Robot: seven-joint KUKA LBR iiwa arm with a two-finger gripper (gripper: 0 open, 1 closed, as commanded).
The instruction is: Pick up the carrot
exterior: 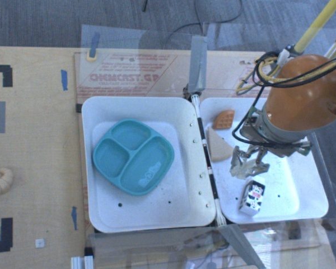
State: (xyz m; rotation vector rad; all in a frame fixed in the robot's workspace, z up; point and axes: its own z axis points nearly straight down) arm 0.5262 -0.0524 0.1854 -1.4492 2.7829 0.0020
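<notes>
While you search for the carrot:
Claw (pixel 248 166): above right bin (pixel 302 206); grip state, cannot tell.
Nearby: waffle piece (pixel 224 119), small carton (pixel 252 197).

carrot (pixel 224 119) | small orange wedge with a crosshatched, waffle-like surface | lying flat, tilted slightly | upper-left corner of the right bin (pixel 311 206), just above a pale tan wedge-shaped piece (pixel 217 146) | free, ungrasped
</notes>
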